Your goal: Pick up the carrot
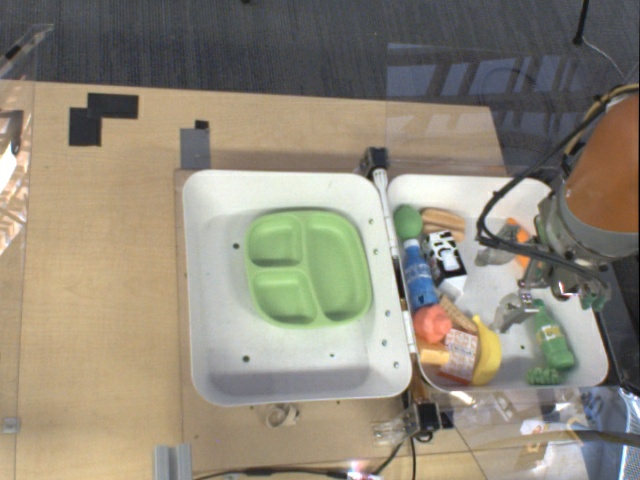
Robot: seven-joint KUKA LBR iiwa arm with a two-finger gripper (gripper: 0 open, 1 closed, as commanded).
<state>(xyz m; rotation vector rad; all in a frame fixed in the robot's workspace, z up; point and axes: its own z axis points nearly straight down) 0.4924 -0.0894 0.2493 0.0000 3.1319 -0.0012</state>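
Note:
The carrot (511,233) is a small orange piece with a bit of green at one end. It lies in the right bin (600,373) near the back, partly covered by black cables and the wrist. My gripper (517,293) hangs over the middle of that bin, just in front of the carrot and left of a green bottle (551,348). Nothing visible is held in it. The arm's orange band (610,168) comes in from the right and hides the bin's back right corner.
The left bin (215,368) holds a green divided plate (305,268). The right bin's left side is crowded: a green vegetable (407,221), a blue bottle (418,278), a black-and-white box (445,251), a pink fruit (432,323) and a banana (488,353).

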